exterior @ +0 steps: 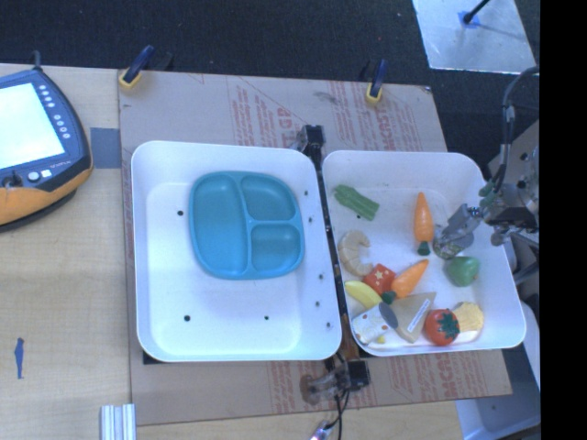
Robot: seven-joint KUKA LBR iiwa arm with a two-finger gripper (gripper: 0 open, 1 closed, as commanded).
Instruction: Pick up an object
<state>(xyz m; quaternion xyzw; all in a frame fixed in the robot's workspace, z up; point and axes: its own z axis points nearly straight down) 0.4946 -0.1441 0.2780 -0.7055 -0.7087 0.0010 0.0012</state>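
end effector: the end effector [452,237] sits low in the right bin [404,161], over toward its right wall, tip angled down-left. honestly can't tell from this angle how it's set or whether it has hold of anything

nearest targets: green round piece [462,269] just below the tip, upright carrot [422,216] just to its left. either looks like a fair pick

rest of the pile: green pickle-looking piece [356,202] up top left on its own, then a crowded bunch lower down, with a second carrot [410,275], a red piece with a star [379,276], banana [362,293], tomato [441,326], corn [469,316] and a knife [388,315] on a pale board

doing it well: I'd go for something that stands alone. the green round piece has bare floor around it, so it's probably less likely to drag a neighbour along. round though, so it could roll out of a pinch; come straight down and centred

edges: the green piece is near the right wall, so there's not much room on that side. the bottom clutter is packed against the front wall, I'd skip that

open room: the middle of the right bin is bare between the pickle piece and the carrot. the left bin [165,337] holds a blue divided plate [246,224] with plenty of white floor around it

lift path: straight up looks safest, since the arm comes in over the right rim
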